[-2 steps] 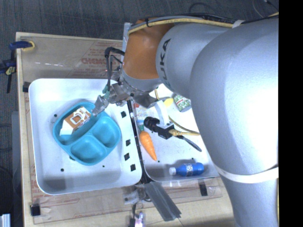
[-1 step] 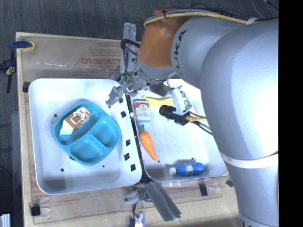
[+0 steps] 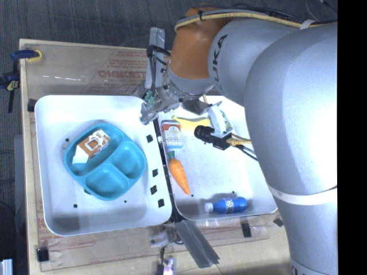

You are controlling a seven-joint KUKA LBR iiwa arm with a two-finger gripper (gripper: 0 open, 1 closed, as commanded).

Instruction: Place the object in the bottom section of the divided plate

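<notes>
Carton (image 3: 172,135), prob. the object, is seen lying in the right bin (image 3: 229,173) by the divider, just beside the tool (image 3: 150,106); tool state can't be told. Judged light, stiff, smooth-sided, so best gripped across its narrow sides.

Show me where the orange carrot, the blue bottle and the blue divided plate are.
orange carrot (image 3: 179,176), camera view, middle of its body.
blue bottle (image 3: 228,205), camera view, middle of its side.
blue divided plate (image 3: 108,182), camera view, bare bottom section.

The arm (image 3: 275,85) hides much of the right bin (image 3: 252,208); the pincer's (image 3: 150,109) grip is unclear.
</notes>
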